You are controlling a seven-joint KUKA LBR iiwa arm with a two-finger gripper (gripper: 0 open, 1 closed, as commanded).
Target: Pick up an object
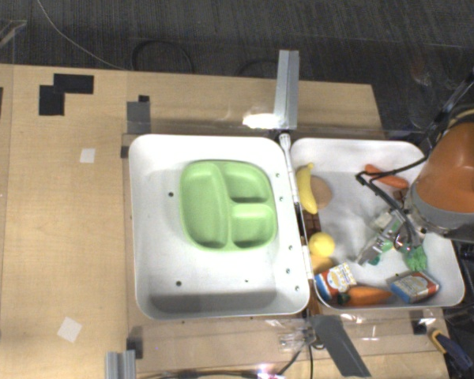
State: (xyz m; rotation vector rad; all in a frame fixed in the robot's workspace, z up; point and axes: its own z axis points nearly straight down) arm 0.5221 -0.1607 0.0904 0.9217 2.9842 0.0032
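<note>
a: where is the tool (377, 247) now?

b: it hangs low inside the right bin (344, 150), under the orange band (457, 172) of the arm (450, 192). it is metal, it points down and to the left, and it is over the white floor of the bin, a little right of the middle.

a: is it open or closed? does it grip something?

b: i cannot tell. the tip is small and blurred, and the two sides do not separate clearly. i see no object between them. a green piece (415, 257) lies just beside the tool, on its right, but i cannot tell if they touch.

a: which things are near for picking?

b: in front of the tool, along the near wall of the bin, there is a small packet with blue and red (413, 287), an orange carrot (369, 295) and a small white carton with a colour label (338, 278). to the left there is a yellow lemon (321, 245). farther back on the left, a banana (305, 188) lies along the wall, with a brown round thing (321, 191) touching it. behind the tool there is an orange-red thing (385, 180) with a black cable (379, 189) over it.

a: and the other bin?

b: the left bin (154, 235) holds a green divided plate (226, 204). both bins stand side by side on the wooden surface (55, 243).
</note>
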